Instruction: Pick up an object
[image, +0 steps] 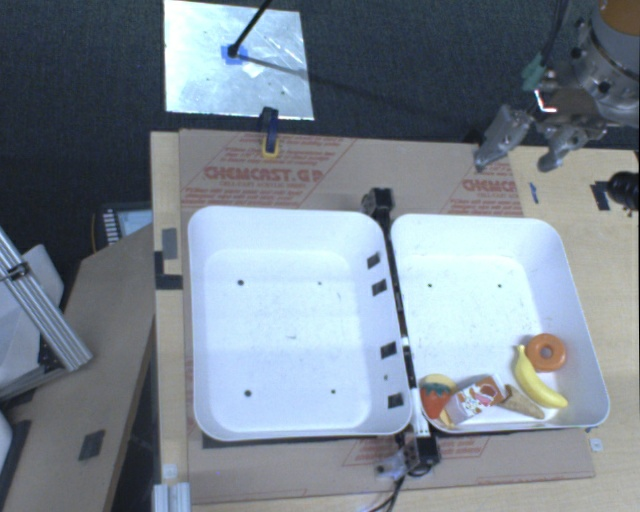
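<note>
Banana (538, 380) lies in right bin (470, 270), near corner, beside orange donut (546, 351). From gripper (528, 148), you find it at 6 o'clock, well apart. Long axis 11-to-5. Fingers spread, nothing held.

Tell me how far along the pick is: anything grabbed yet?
Nothing looks done yet. The gripper hangs open above the bench, beyond the far edge of the right bin, with nothing between its fingers. The banana, the orange ring and the other small items sit in the bin's near right corner. Left: descend, grasp one and lift.
</note>
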